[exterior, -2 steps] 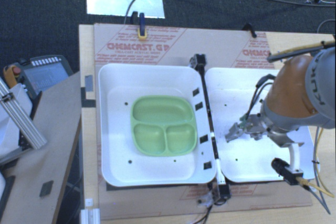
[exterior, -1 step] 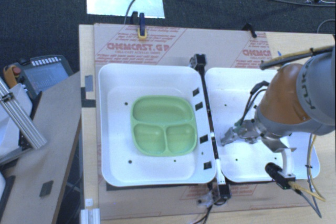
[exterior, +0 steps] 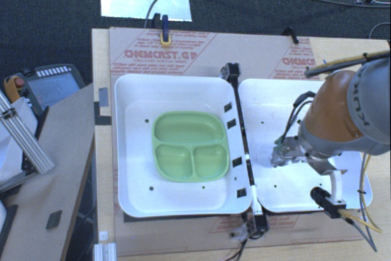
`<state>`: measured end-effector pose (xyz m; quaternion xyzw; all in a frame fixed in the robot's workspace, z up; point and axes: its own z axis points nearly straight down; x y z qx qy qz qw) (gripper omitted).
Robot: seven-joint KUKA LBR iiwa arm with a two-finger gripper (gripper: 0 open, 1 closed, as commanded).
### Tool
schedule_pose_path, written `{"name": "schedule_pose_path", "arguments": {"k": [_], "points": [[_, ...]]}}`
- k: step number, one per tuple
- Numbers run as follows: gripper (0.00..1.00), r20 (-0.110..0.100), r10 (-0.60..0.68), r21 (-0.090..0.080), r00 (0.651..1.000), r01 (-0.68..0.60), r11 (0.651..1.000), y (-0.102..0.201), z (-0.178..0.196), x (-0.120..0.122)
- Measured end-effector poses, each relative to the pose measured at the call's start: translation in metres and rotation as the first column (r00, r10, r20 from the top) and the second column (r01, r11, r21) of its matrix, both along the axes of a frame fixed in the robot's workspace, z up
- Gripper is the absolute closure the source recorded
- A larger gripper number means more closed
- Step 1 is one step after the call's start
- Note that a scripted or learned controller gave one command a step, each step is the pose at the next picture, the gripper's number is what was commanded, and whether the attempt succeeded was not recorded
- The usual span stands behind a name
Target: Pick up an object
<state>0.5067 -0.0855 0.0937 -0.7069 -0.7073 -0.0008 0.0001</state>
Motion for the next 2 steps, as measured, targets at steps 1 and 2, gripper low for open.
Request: {"name": "schedule_pose_path", "arguments": {"k": [1,2], "points": [[1.00,0.003,0.003,-0.002,1.000,-0.003,1.000,-0.002,0.044,0.008],[1.00,0.006,0.004,-0.003,1.000,-0.004,1.000,0.001,0.106,0.015]]}}
